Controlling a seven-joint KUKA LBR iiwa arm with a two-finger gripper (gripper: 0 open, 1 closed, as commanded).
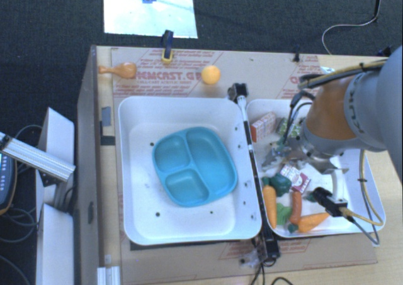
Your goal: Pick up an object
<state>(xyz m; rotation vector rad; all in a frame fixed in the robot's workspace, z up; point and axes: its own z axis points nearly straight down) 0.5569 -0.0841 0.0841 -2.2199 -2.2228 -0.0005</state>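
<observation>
Just below end effector (283, 155), carrot (269, 205)

Grey arm (352, 111) low, wrist angled down-left.

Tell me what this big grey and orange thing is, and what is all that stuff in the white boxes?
That is a robot arm, reaching in from the right. A camera above the bench looks down on it. A computer program moves the arm, and its job is to pick something up. The left white bin holds a blue plate with three sections. The right bin holds toy food, like carrots, and small boxes. The arm hangs over that pile. Its gripper is hidden, so I cannot tell whether it holds anything. An orange ball sits on the board behind the bins.
</observation>
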